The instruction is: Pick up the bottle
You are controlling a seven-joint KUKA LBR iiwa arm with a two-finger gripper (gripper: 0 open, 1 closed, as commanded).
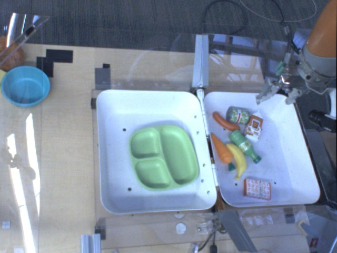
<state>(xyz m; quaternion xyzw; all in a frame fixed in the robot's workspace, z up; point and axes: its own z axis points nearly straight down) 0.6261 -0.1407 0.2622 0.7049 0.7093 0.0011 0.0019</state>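
Observation:
A green bottle (245, 146) lies on its side in the right bin (295, 157), its cap end pointing to the lower right, touching a yellow banana (238, 159). My gripper (277, 95) hangs above the far edge of the right bin, well up and to the right of the bottle. Its two fingers stand spread apart with nothing between them.
Around the bottle lie an orange carrot (221, 148), a red sausage (225, 122), a small green can (238, 115), a small carton (254, 127) and a flat red box (257, 188). The left bin (113, 157) holds a green divided tray (163, 156). A blue bowl (25, 86) sits far left.

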